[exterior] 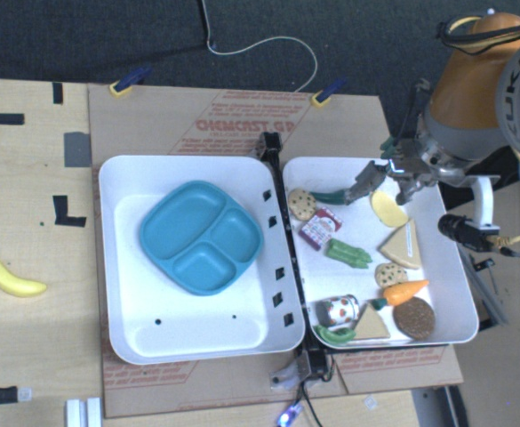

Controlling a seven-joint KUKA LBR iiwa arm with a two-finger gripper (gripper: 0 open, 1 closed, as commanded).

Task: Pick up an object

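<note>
From the overhead camera I see my gripper poised over the far part of the right bin, its two fingers spread apart with nothing between them. Just under and beside the nearer finger lies a pale yellow round piece, the closest candidate to pick; I think the finger is not quite touching it, though the slant makes that hard to judge. Just to the gripper's left sit a dark green pod and a chocolate-chip cookie; a red-and-white packet and a green pepper lie below those. Toward the camera from the gripper are a sandwich wedge, a carrot and a brown round patty. Well off to the gripper's left, the other bin holds a blue divided plate. My worry: the flat yellow piece may slip out as the fingers close, or one finger could land on it and press rather than straddle. Crowding also risks nudging the pod or wedge.
</note>
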